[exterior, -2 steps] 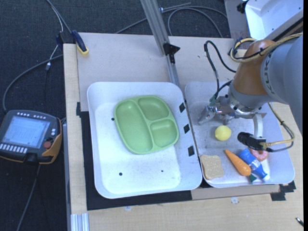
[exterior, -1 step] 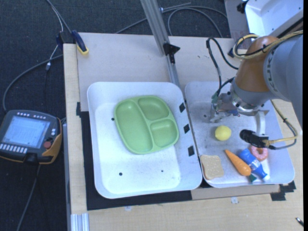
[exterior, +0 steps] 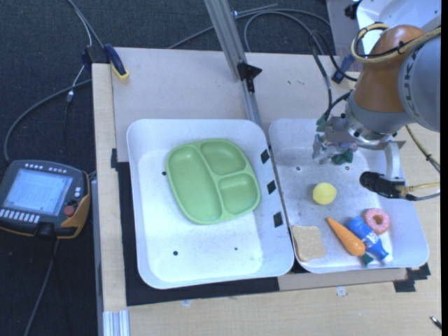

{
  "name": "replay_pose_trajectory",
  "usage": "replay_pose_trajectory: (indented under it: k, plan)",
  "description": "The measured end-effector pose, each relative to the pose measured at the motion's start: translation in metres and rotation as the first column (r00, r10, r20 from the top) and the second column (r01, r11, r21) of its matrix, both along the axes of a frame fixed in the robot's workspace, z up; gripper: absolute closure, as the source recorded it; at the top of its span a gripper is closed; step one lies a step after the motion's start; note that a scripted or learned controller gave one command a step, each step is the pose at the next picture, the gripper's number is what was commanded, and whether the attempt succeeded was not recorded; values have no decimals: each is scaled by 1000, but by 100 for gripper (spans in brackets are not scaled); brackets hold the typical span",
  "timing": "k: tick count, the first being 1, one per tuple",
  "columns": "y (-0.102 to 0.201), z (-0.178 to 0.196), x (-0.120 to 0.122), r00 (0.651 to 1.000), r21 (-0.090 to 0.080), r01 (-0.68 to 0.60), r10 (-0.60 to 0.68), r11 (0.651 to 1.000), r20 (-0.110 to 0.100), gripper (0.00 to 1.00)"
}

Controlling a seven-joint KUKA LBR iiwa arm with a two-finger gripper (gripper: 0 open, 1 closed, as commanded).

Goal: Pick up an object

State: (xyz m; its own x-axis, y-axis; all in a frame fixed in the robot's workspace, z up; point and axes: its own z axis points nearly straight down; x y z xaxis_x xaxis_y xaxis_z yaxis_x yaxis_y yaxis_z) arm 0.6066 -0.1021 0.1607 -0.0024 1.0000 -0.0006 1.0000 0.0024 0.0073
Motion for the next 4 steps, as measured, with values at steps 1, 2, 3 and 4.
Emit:
replay_pose_trajectory:
  k: [1,2,3,4]
  plan:
    - [-6,47,6,1000,-1,1,-1,1000,-1,100]
    - [-5,75,7,1000,0,1,-1,1000,-2,100]
    - [54,80,-14,1000,4,-5,5,1000,-9,100]
    - [101,85,-34,1000,4,-4,4,1000,-10,100]
